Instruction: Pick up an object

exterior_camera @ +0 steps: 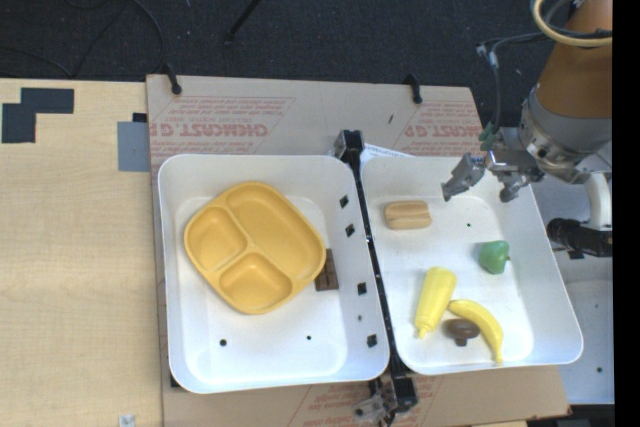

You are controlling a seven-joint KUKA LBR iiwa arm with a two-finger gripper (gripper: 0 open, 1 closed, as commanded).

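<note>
The right bin (560, 315) holds a tan bread roll (407, 214) near its far left, a green pepper-like piece (493, 256) at the right, a yellow squeeze bottle (433, 299), a banana (480, 323) and a small brown piece (461, 331) by the banana. My gripper (486, 181) hangs over the bin's far edge, right of the roll and above the green piece. Its two fingers stand apart with nothing between them.
The left bin (190, 335) carries a yellow divided plate (254, 245), with a small brown block (327, 273) at the plate's right edge. A black divider (362, 245) separates the bins. The arm's grey body (570, 125) looms over the right bin's far right corner.
</note>
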